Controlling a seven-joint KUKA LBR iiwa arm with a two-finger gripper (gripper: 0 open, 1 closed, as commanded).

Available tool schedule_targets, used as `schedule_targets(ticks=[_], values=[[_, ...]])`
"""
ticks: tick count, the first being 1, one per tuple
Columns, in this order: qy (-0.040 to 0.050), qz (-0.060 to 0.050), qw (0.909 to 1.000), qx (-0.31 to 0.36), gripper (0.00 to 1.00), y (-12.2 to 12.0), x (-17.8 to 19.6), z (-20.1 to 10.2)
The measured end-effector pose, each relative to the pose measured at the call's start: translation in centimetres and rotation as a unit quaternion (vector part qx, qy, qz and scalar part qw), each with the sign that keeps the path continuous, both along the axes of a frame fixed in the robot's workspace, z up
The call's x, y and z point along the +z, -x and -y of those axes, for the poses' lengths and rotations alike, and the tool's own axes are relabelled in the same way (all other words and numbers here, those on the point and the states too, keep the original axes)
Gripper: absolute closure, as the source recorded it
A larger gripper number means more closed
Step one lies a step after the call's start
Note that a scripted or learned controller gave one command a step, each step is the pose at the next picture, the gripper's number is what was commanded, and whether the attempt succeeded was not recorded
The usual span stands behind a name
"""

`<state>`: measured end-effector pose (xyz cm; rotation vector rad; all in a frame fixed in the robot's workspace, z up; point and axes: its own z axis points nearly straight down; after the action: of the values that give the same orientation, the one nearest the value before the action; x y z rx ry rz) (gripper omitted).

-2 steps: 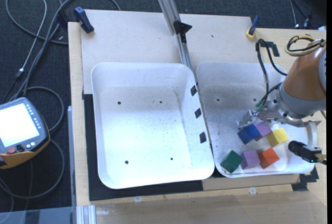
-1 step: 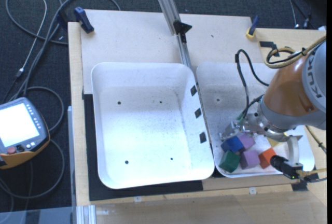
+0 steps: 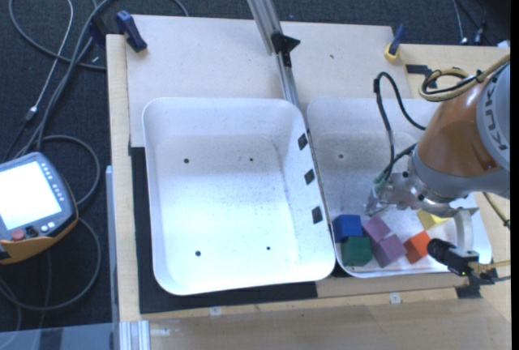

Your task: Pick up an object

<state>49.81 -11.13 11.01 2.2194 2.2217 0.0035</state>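
My gripper [image 3: 379,207] hangs low in the right bin [image 3: 345,138], just above the blocks heaped at the bin's near edge. Right under it lie two mauve blocks [image 3: 383,239]. A blue block [image 3: 347,226] and a dark green block [image 3: 355,251] sit to their left, touching each other. An orange block [image 3: 417,246] lies to the right, and a yellow piece [image 3: 434,219] peeks out from under the wrist. The arm's bulk hides the fingertips.
The left bin [image 3: 219,186] sits beside the right one, their walls meeting in the middle. A slanted metal rail [image 3: 259,0] crosses the bench behind the bins. A black cable [image 3: 389,109] loops over the right bin. A teach pendant [image 3: 28,198] lies off the bench at left.
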Motion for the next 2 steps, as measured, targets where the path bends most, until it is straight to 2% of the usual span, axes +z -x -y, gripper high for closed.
schedule_targets(ticks=[1, 2], values=[[0.0016, 0.001, 1.0, -0.001, 0.0, 0.0, 0.0, 0.2], [0.0032, 0.002, 1.0, -0.002, 0.0, 1.7, 2.4, -1.8]])
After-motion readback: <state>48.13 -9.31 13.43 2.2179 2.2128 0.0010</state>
